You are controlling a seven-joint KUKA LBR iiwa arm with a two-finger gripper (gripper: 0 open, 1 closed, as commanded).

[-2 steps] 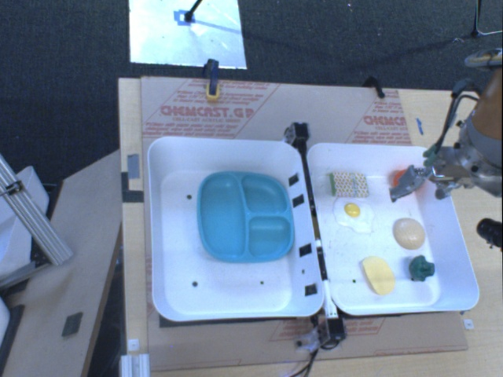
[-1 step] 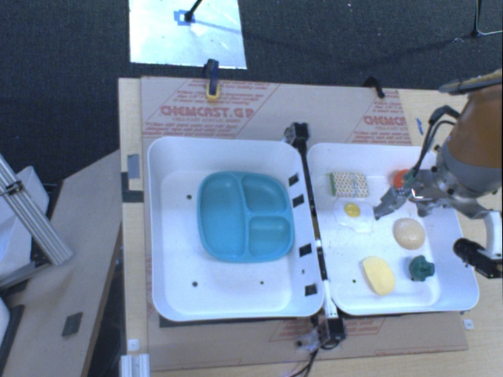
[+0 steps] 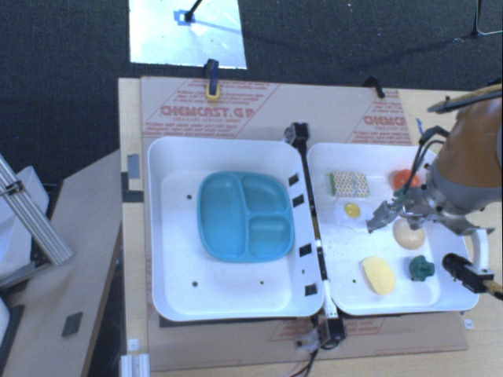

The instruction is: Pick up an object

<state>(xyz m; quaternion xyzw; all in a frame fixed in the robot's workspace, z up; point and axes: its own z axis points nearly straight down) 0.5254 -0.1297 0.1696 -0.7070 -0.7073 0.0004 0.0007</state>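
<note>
My gripper (image 3: 387, 214) hangs over the middle of the right bin (image 3: 369, 305), reaching in from the right. Just right of and below it lies a beige round object (image 3: 409, 236), partly covered by the wrist. An orange object (image 3: 403, 178) sits behind the gripper near the bin's back. A small yellow piece (image 3: 351, 210) lies to the gripper's left, apart from it. A green-and-white patterned block (image 3: 348, 184) rests further back. Toward the front lie a yellow oblong object (image 3: 378, 275) and a dark green object (image 3: 421, 269).
The left bin (image 3: 169, 234) holds a blue divided plate (image 3: 244, 216). A black divider (image 3: 309, 218) with clips runs between the two bins. The grey and orange arm (image 3: 471, 159) covers the right bin's right side.
</note>
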